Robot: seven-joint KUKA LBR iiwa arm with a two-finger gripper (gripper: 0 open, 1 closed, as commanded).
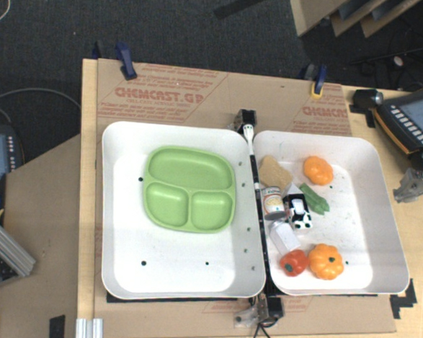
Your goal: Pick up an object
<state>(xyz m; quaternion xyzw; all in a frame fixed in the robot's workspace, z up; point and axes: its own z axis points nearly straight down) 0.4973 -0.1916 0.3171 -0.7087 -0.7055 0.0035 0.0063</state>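
On the bench two white bins lie side by side on a cardboard sheet (166, 89). The left bin (116, 194) holds a green divided plate (190, 189) at its centre. The right bin (380, 234) holds the toy objects, all in its half toward 9 o'clock: a tan bread piece (273, 172) at 11 o'clock, an orange fruit (317, 170) at 12, a green vegetable (315, 199) just below it, a small can (273, 203) touching a black-and-white figure (300, 211) at 9, and a red tomato (294, 262) beside an orange pepper (326, 261) at 6
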